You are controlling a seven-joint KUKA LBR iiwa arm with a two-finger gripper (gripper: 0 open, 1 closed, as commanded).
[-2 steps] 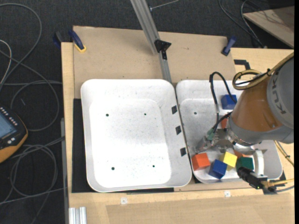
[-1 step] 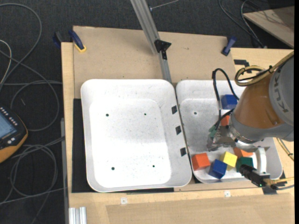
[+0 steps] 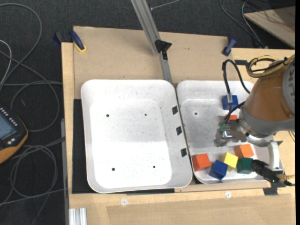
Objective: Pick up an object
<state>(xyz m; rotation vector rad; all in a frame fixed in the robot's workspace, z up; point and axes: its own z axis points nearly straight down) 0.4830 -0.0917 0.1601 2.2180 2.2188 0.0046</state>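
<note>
Several small blocks lie in the near part of the right bin (image 3: 201, 102): an orange cube (image 3: 202, 161), a blue cube (image 3: 218, 169), a yellow cube (image 3: 230, 160), a green cube (image 3: 244, 165) and an orange block (image 3: 243, 150). My gripper (image 3: 225, 135) hangs low over the bin's middle, just behind the yellow cube and left of the orange block. A small orange and green piece (image 3: 231, 118) peeks out right behind the gripper, mostly hidden by the wrist.
The left bin (image 3: 93, 97) sits beside the right one, with a ridge (image 3: 177, 121) between them. A slanted metal bar (image 3: 150, 27) crosses the back of the bench. The arm's orange band (image 3: 269, 95) and black cable (image 3: 225, 78) overhang the right bin's right side.
</note>
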